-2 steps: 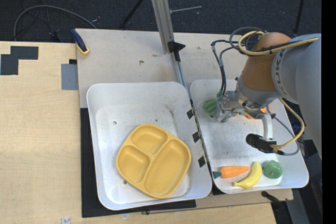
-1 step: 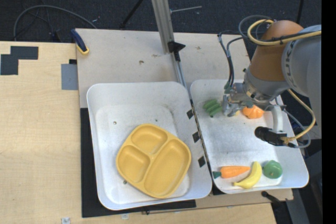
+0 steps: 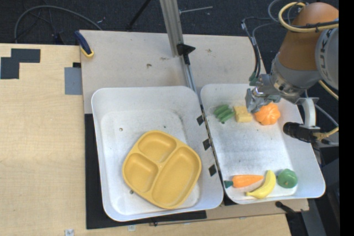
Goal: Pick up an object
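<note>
The fingers [image 3: 258,103] of the grey arm are seen low over the far end of the right shallow white bin [image 3: 249,146], but whether they are released or clenched cannot be told from this slanted view, and no object is seen between them. Just beside them, on the near side, a round orange plastic toy fruit [image 3: 267,114] is lying, and a small pale yellow block [image 3: 242,114] lies just to its left, close to touching it. A green toy vegetable [image 3: 223,113] is found a little further left. At the near end of the same bin, well apart from the fingers, an orange toy carrot [image 3: 246,180], a yellow toy banana [image 3: 263,186] and a round green toy fruit [image 3: 286,178] are grouped. A yellow plastic plate with compartments [image 3: 161,168] is lying in the left white bin [image 3: 110,119]; both bins are carried by the beige tabletop [image 3: 127,58]. The step in hand is judged to be the approach to a grasp, most probably of the orange fruit or the yellow block. For it to be done well, one object should be chosen and the fingers centred over it, because the two lie so close that both could be pushed. The round fruit may roll away if it is touched on one side only, so it should be closed upon evenly.
</note>
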`<act>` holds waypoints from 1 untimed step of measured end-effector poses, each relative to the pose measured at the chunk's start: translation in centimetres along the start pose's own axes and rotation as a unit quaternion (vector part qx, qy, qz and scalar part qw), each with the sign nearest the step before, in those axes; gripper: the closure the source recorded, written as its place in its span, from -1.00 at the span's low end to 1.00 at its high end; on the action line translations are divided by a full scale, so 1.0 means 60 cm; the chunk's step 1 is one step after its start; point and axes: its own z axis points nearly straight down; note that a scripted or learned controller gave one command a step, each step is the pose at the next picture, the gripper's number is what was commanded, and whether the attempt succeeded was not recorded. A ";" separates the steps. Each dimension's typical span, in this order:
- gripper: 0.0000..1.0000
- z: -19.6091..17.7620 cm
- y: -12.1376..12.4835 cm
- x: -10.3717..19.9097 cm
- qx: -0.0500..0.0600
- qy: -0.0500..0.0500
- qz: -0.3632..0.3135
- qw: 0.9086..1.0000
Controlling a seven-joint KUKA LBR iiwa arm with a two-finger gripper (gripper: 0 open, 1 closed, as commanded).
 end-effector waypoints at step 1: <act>1.00 -0.036 0.000 -0.003 0.001 0.000 -0.001 1.000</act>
